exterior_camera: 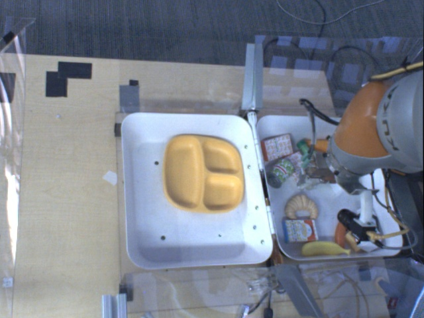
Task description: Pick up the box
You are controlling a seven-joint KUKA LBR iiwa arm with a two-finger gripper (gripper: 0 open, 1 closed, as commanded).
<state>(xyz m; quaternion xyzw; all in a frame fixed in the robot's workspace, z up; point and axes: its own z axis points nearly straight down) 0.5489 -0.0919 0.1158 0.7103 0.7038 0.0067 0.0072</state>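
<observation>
Two boxes lie in the right bin (289,254). A flat reddish box with a patterned face (277,146) sits in its far left corner. A small blue and orange box (299,230) lies near the front, beside a banana (324,248). My gripper (317,171) hangs low over the middle of the right bin, just right of the reddish box and of a round green and white packet (283,171). The grey arm with its orange band (361,128) hides the bin's right part. I see nothing held in the gripper.
A croissant (301,206) lies between the packet and the small box. Something red (340,232) sits at the bin's front right. The left bin (142,230) holds a yellow compartment tray (202,172). A metal divider (251,78) stands behind the bins.
</observation>
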